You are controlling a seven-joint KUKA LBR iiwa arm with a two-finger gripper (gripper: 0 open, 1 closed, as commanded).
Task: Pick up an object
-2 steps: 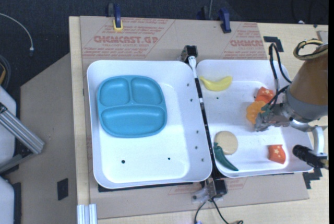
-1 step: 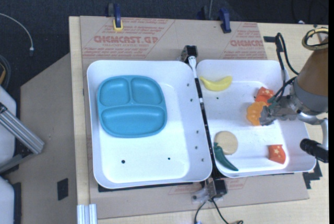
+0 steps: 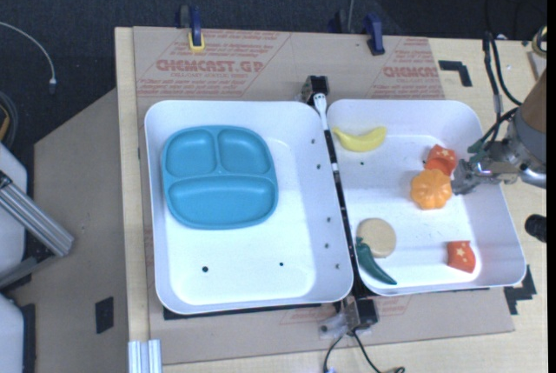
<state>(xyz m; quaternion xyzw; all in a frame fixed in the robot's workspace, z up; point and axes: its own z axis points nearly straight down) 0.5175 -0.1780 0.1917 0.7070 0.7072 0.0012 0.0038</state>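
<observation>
The right bin (image 3: 408, 276) holds a yellow banana (image 3: 360, 138) at the back left, a red-orange piece (image 3: 440, 159), an orange pumpkin-like toy (image 3: 432, 189), a tan round disc (image 3: 377, 236), a green pepper (image 3: 373, 263) on the front rim, and a red strawberry-like piece (image 3: 461, 255). My gripper (image 3: 472, 172) reaches in from the right and sits just right of the orange toy, close to the red-orange piece. Nothing shows between its fingers.
The left bin (image 3: 261, 276) holds a blue divided plate (image 3: 221, 176). A black clamp strip (image 3: 330, 163) runs between the two bins. Blue clamps (image 3: 373, 32) hold the cardboard sheet at the back edge. Cables (image 3: 497, 76) hang at the right.
</observation>
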